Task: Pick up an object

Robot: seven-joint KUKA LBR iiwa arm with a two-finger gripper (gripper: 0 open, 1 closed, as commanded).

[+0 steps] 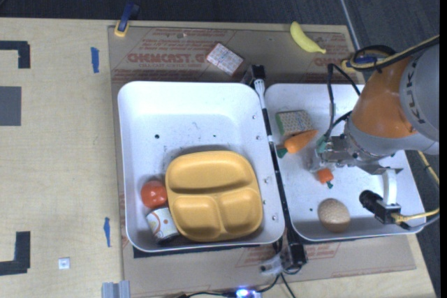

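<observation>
Light wooden bench (56, 171) bearing two white bins. Right bin (412, 200): gripper (323, 158) low near its centre, beside a small orange piece (326, 177); carrot (299, 142) toward its far-left corner. Gripper aperture cannot be told; nothing visibly held. Risk: closing beside the small piece and lifting empty.

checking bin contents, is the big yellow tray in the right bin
No, the yellow tray lies in the left bin, beside a red ball; the right bin holds the carrot.
</observation>
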